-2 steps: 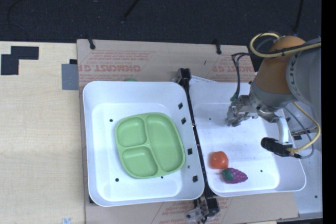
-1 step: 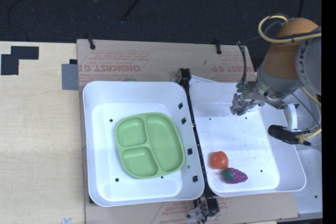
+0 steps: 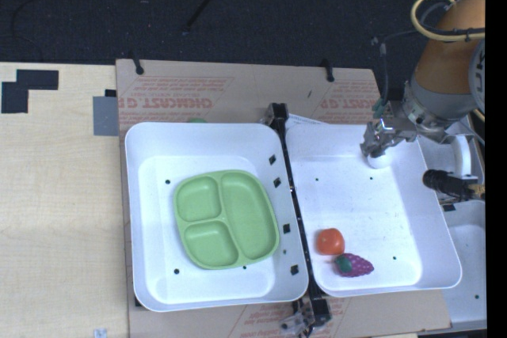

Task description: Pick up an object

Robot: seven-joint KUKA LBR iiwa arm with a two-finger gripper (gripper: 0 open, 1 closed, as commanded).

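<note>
A small red-orange toy fruit (image 3: 330, 241) lies near the front of the right bin (image 3: 412, 202). Just in front of it sits a purple bunch of grapes (image 3: 353, 265) with a green stem. My gripper (image 3: 379, 148) hangs over the back right part of the same bin, well behind both toys and apart from them. Nothing shows between its fingers.
The left bin (image 3: 150, 170) holds a green three-compartment plate (image 3: 226, 218). A black divider (image 3: 287, 202) with clips runs between the bins. The arm's grey body and orange band (image 3: 451, 51) stand at the right. Cardboard lies under the bins.
</note>
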